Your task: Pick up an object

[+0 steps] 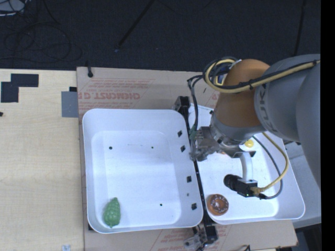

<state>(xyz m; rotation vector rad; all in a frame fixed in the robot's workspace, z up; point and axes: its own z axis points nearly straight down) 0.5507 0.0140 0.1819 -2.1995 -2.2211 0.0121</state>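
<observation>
Pick-up task, approach stage, judged from the layout: nothing seen lifted or gripped. Two shallow white bins side by side on a wooden worktop, over a sheet of printed cardboard. Left bin: a small green knobbly object lying in the near left corner, well apart from the arm. Right bin: a round brown doughnut-like object near the front edge, just beside the divide between the bins; a small yellow object partly hidden under the wrist.

Arm reaching in from the right, grey with an orange band, bent steeply downward over the right bin. Yellow and black cables looped over the wrist and trailing to a black cylindrical fitting low in the right bin. Hand low at the inner edge of the right bin, close against the divide; opening of the hand and any contents not discernible from this angle.

Next move, as a judgement: choice of a target, most likely the brown object nearby, then alignment directly above it, descent and closure. Risk: collision with the bin wall at so tight a position.
</observation>
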